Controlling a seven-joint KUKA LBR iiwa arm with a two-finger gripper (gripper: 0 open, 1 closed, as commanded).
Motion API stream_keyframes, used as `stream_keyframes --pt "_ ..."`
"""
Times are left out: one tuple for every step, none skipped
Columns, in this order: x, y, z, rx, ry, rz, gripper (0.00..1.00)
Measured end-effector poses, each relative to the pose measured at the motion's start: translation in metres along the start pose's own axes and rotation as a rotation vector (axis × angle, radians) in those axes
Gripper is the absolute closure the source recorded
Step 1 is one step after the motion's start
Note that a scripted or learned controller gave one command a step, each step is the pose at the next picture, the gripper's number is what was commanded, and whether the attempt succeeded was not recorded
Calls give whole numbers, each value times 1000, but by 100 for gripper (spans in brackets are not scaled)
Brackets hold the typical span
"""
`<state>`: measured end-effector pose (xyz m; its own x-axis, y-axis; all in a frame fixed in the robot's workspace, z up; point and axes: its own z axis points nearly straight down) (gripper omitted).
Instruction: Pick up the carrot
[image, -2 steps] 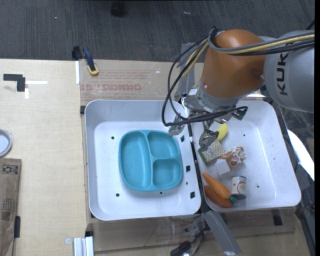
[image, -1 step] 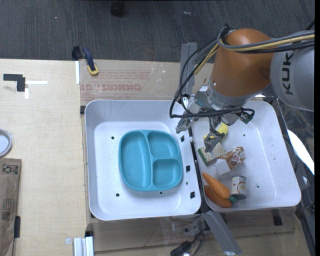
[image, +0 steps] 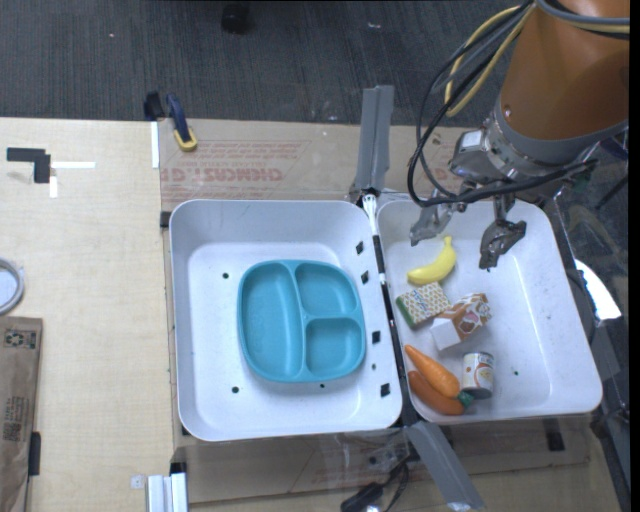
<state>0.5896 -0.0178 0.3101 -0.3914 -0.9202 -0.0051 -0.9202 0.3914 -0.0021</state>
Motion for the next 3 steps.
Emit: stream_keyframes --pt "0 0 0 0 0 0 0" --pt "-17 52 119 -4 2 -200 0" --pt "49 53 36 -2 0 -560 0"
